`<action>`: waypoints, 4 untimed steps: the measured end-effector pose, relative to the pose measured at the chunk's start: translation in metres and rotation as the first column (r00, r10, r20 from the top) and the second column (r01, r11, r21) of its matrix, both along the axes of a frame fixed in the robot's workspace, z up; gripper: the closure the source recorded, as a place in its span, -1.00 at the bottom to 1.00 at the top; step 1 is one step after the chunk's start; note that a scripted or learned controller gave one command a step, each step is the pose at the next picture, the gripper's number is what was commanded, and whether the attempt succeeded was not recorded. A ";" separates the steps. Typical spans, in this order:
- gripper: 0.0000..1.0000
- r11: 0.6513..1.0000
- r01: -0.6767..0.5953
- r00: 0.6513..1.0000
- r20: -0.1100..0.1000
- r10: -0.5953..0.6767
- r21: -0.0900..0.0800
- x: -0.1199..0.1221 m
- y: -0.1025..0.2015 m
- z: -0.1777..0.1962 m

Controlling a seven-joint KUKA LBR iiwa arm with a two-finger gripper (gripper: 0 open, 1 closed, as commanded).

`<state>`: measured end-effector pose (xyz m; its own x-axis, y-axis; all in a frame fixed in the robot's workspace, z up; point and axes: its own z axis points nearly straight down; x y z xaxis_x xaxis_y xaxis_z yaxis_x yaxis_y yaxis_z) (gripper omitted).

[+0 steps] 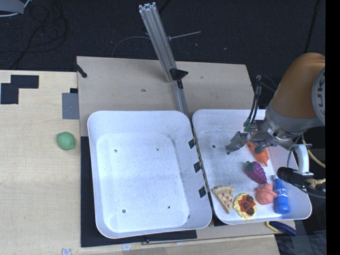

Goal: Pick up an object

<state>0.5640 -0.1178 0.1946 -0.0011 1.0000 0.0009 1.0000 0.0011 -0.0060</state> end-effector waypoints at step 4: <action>1.00 1.000 0.002 1.000 0.011 -0.002 -0.002 0.003 -0.008 -0.030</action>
<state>0.5669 -0.1254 0.1648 0.0006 1.0000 -0.0008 1.0000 -0.0006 0.0047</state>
